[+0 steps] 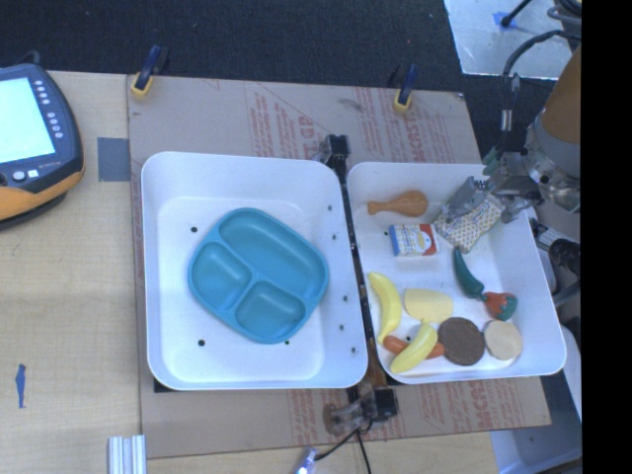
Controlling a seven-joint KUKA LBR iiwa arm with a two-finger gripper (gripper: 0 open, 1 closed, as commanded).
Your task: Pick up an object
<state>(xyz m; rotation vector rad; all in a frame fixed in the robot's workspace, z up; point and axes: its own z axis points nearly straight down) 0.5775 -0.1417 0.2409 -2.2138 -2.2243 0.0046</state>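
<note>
Resting on cardboard (296, 117) | two white bins (168, 363) | dark floor (247, 8)

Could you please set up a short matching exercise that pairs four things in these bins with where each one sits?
Things:
1. blue tray
2. drumstick
3. brown disc
4. green pepper

Places:
A. near the front edge of the right bin, beside a pale disc
B. in the left bin
C. near the back of the right bin, left of the hand
D. middle of the right bin, just in front of the hand

Pairs: 1-B, 2-C, 3-A, 4-D
</note>
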